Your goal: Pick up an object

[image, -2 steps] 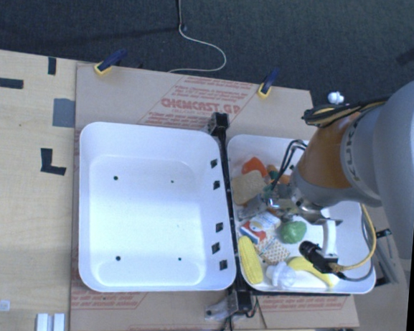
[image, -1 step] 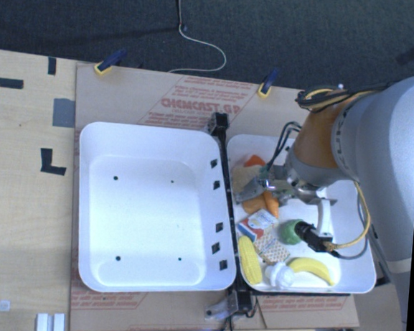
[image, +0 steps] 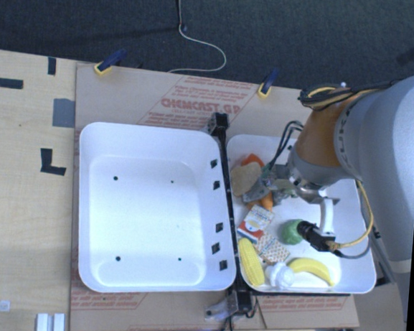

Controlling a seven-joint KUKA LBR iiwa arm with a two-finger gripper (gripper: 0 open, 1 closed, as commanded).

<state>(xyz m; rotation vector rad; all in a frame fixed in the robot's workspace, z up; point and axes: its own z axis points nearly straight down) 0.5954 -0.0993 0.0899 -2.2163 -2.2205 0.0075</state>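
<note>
Yellow banana [image: 314,270] and corn [image: 251,262] lie at the right bin's [image: 355,285] near edge, a green ball [image: 291,232] just behind. Farther in, the tool [image: 268,190] sits low among a tan piece [image: 247,176] and orange bits, its fingers hidden; grip unclear.

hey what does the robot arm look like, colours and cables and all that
The arm is bulky, rounded and light grey, with an orange band above the wrist. Yellow and black cables loop over the band and run down its side. The pincer is a small dark metal assembly.
</note>
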